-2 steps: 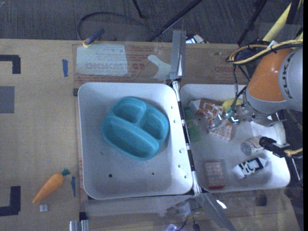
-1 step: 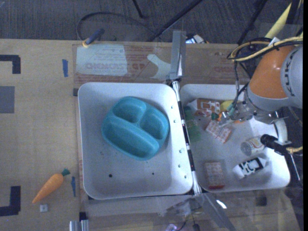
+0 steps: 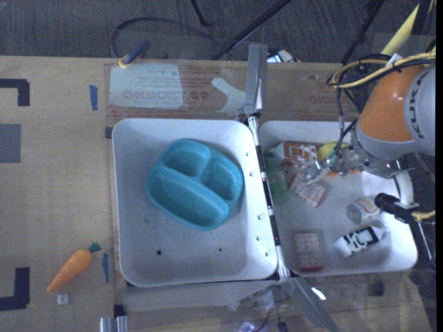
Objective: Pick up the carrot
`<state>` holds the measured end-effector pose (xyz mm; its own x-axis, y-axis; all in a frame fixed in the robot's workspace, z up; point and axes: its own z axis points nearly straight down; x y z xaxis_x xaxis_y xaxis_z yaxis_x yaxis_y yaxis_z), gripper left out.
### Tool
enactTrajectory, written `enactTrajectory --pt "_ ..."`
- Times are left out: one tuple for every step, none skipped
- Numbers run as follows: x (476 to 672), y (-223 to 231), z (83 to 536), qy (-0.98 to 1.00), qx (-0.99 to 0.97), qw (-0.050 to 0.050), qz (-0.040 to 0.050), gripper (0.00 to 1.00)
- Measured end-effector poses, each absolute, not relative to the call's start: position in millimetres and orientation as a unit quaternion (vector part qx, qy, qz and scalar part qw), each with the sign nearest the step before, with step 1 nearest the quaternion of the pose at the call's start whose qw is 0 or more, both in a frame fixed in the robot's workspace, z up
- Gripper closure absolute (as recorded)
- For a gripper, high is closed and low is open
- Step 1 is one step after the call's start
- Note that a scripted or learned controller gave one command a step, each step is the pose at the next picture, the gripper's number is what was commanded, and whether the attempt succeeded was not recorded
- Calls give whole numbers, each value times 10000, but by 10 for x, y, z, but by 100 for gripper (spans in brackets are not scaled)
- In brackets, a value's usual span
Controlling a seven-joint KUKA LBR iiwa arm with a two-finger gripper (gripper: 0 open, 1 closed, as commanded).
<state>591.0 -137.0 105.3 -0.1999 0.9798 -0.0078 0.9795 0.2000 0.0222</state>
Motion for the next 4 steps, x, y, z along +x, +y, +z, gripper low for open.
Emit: enactTrajectory --pt "5922 -1372 1162 7747 6321 121 71 100" --pt "5921 -1371 1160 7747 6321 119 70 0" --pt "5930 -1377 1265 7747 6321 137 77 100" --pt "5929 -1377 1265 7747 6321 136 76 0"
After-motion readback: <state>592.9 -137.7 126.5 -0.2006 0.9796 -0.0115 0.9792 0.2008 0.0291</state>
